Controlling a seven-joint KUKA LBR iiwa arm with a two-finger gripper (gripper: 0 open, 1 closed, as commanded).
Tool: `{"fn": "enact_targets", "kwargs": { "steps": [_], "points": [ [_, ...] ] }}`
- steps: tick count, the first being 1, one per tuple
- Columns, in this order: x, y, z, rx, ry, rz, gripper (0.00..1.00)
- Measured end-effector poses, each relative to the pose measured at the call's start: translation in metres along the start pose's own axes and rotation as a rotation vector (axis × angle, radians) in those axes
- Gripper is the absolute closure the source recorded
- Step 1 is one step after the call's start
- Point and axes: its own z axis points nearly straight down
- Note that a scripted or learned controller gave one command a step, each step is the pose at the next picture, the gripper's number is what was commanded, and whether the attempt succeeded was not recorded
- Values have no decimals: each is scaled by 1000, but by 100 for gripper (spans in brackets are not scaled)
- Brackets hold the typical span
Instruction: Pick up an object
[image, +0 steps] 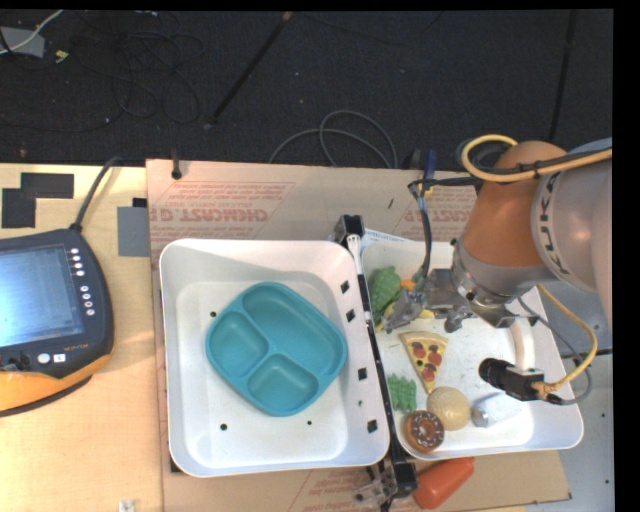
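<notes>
Looking down on a cardboard-covered bench (250, 200) carrying two white bins, with dark floor and loose cables behind and a control tablet (45, 300) lying at far left. Holding a teal divided plate (275, 347) in the left bin (190, 270); crowding toy food into the right bin (560, 430): a green leafy piece (385, 285), a pizza slice (427, 358), a cream ball (450, 407), a doughnut (424, 430). Reaching in with the arm (510, 220) and hanging the gripper (425, 305) low over the right bin's upper part, between the green leafy piece and the pizza slice, near both. Not showing anything clearly held; not allowing a call on whether the gripper is released or clenched, being shadowed under the wrist. Judging by this, working the approach step, with no object lifted yet. Needing next, probably, a settling onto one piece, likely the pizza slice or the green leafy piece, closing on it squarely, then rising straight up, clear of the neighbours and the bin wall.
</notes>
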Motion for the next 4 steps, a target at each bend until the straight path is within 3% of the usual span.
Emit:
{"fn": "enact_targets", "kwargs": {
  "steps": [1,2,3,4],
  "points": [
    [-39,-15,85,8,1,7,0],
    [-38,-13,74,9,3,5,100],
    [-39,-13,74,9,3,5,0],
    [-73,-12,101,1,3,3,0]
  ]
}}
